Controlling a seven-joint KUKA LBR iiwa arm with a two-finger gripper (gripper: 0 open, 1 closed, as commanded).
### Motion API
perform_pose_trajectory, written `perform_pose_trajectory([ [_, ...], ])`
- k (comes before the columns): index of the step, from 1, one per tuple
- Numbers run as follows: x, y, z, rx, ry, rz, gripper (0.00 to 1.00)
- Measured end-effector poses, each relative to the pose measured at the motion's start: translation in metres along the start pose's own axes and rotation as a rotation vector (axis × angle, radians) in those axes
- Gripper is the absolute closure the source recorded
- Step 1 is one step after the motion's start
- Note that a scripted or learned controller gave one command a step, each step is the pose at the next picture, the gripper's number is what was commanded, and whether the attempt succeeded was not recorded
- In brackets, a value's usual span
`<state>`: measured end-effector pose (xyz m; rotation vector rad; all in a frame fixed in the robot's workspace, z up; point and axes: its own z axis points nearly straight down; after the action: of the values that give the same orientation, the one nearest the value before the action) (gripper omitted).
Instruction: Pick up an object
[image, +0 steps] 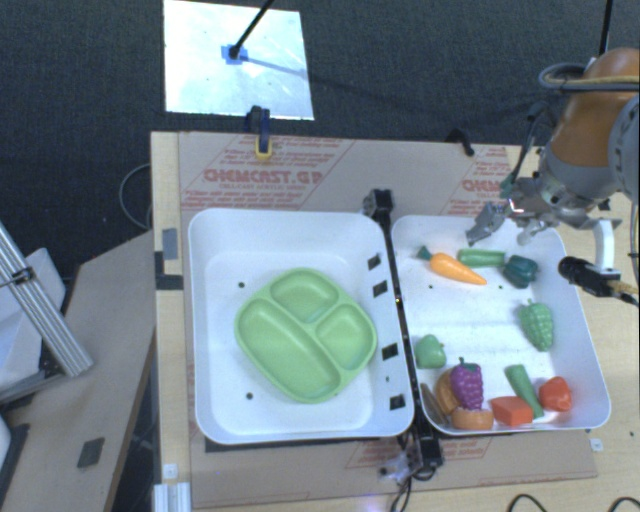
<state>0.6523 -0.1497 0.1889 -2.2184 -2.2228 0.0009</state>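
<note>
Pincer (503, 222) spread above toy carrot (457, 268), upper right of frame.
Orange, green-tipped carrot lies in white bin (590, 340) on tabletop (300, 165).

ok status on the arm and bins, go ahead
Gripper open, above right bin's far end. Carrot just below, ungrasped. Dark green piece touching carrot.

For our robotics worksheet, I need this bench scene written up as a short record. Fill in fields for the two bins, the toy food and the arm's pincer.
left bin: holds a green divided plate
right bin: holds toy food
far end of right bin: orange carrot, with a green vegetable beside it
near end of right bin: purple grapes, red tomato, other pieces in a cluster
pincer: open, above the far end of the right bin, nothing between its fingers
</note>
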Motion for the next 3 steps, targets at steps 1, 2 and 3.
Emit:
perform_pose_trajectory([
  [1, 0.003, -0.009, 0.048, 0.000, 0.000, 0.000, 0.00],
  [2, 0.004, -0.008, 0.099, -0.002, -0.001, 0.000, 0.00],
  [3, 0.003, -0.007, 0.086, -0.006, -0.002, 0.000, 1.00],
])
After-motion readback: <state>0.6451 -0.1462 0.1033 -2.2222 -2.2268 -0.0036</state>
